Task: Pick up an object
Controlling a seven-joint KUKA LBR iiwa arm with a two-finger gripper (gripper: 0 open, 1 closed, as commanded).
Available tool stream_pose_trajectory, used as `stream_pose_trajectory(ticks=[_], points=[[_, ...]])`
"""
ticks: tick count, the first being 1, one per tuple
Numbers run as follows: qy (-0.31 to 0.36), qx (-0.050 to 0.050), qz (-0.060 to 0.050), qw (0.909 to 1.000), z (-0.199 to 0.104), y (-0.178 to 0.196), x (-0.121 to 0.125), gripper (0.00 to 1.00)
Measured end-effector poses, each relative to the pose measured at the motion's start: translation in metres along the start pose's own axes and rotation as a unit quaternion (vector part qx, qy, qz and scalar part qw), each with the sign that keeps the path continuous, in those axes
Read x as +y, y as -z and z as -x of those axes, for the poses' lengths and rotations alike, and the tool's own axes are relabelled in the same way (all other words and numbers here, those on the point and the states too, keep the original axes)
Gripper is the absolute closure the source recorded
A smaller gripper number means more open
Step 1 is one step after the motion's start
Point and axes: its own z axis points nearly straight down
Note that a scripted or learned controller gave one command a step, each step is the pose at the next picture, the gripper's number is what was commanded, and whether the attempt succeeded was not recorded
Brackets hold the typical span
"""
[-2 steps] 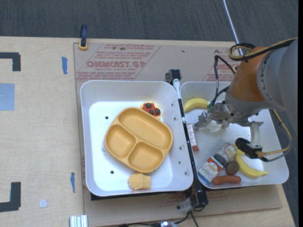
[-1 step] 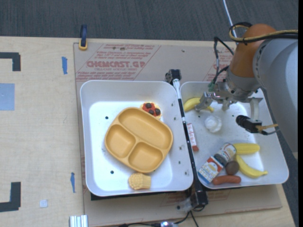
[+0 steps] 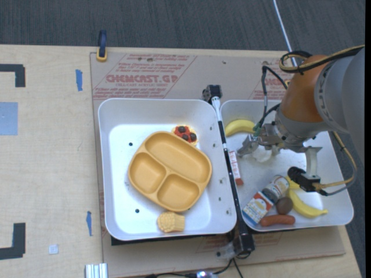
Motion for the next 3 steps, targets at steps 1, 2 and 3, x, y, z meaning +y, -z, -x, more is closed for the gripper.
stream_pose_trajectory(ticks=[1,2,3], points=[[0.001,-0.001,0.001,1.0,0.011,0.0,0.045,0.0],[0.0,-0.002,-0.003,1.0,-0.001,0.0,0.056,0.0],[0.001,-0.002,0.001,1.0,-0.002,0.011,0.058,1.0]])
